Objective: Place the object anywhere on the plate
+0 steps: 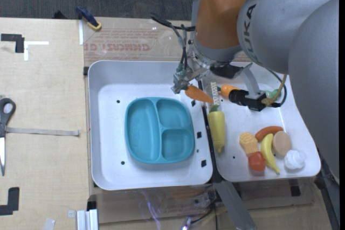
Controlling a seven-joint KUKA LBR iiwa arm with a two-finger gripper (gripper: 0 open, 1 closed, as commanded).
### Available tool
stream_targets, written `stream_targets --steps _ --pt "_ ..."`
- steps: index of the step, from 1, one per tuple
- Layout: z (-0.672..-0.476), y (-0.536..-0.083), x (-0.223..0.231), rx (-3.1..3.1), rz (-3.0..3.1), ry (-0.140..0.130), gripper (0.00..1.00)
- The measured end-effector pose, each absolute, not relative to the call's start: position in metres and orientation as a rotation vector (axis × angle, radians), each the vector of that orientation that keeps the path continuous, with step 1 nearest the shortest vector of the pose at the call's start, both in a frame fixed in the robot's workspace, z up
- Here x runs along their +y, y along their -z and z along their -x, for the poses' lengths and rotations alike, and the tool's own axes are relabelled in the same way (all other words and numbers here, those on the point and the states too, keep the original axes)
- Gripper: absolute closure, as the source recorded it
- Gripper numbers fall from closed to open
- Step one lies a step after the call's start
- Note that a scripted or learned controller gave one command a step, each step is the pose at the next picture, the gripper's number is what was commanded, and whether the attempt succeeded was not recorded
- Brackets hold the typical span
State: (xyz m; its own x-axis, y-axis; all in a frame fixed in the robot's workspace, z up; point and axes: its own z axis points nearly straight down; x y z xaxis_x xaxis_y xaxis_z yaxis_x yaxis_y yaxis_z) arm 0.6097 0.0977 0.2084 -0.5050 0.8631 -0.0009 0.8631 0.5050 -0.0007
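Two shallow white bins sit side by side; in the left one I see the turquoise three-compartment plastic plate, nothing on it yet. My two-finger gripper is clenched on the small orange toy carrot, hanging over the bins' shared edge by the plate's far right corner. I judge carrying across and releasing remain.

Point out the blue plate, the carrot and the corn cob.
blue plate (141,129), camera view, floor of its large left compartment.
carrot (198,94), camera view, middle of its orange body.
corn cob (217,127), camera view, middle of its yellow-green length.
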Motion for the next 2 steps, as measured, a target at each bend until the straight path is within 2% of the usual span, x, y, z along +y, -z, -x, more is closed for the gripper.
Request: stream_targets --steps 1,2 --pt "-0.5563 -0.2223 0.1677 2.726 -1.560 0.002 1.00" --pt "-0.5564 -0.2223 0.1674 2.726 -1.561 0.002 0.00"
